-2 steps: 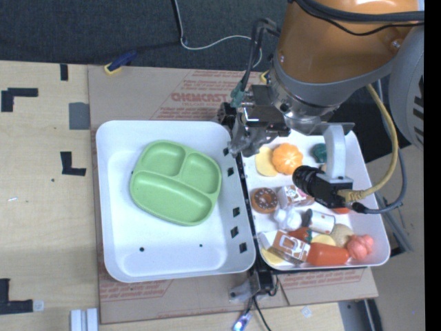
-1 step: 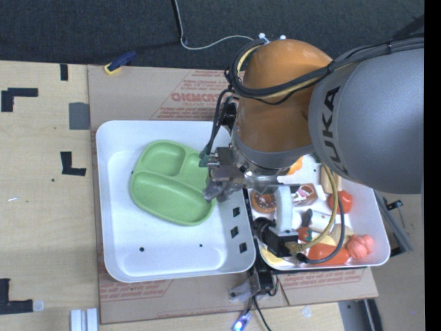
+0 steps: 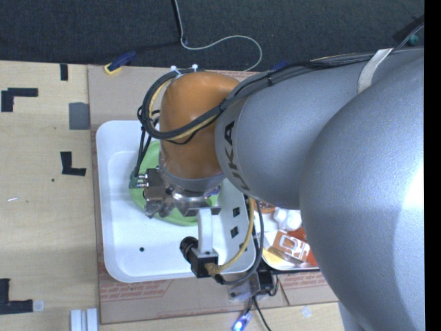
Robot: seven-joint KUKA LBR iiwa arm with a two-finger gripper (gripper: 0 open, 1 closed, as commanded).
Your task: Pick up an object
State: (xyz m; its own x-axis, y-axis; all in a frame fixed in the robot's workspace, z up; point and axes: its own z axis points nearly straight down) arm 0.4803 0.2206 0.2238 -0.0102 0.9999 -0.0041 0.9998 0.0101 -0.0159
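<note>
Gripper point(image 3: 160, 204) state I cannot tell, wide or narrow, because the wrist stands directly over it and covers its tip; I see only some metal parts of it, low inside the left bin point(image 3: 110, 185). Just under and beside these metal parts lies a flat green object point(image 3: 180, 217), on the bin floor, and much of it is hidden by the wrist. Whether the gripper touches it, or holds it, cannot be seen. Directly above the gripper rises the orange band point(image 3: 193, 123) of the arm, with black cables bent around it. On the near side of the gripper, a white bracket point(image 3: 210, 229) with a black block at its end hangs from the wrist over the bin's front part. Further to the right of the gripper, past the bin wall, an orange and white packet point(image 3: 293, 248) and some small white pieces point(image 3: 286, 219) lie partly under the big grey arm point(image 3: 331, 164). Far behind the gripper, a thin cable point(image 3: 207, 43) curls on the dark floor.
</note>
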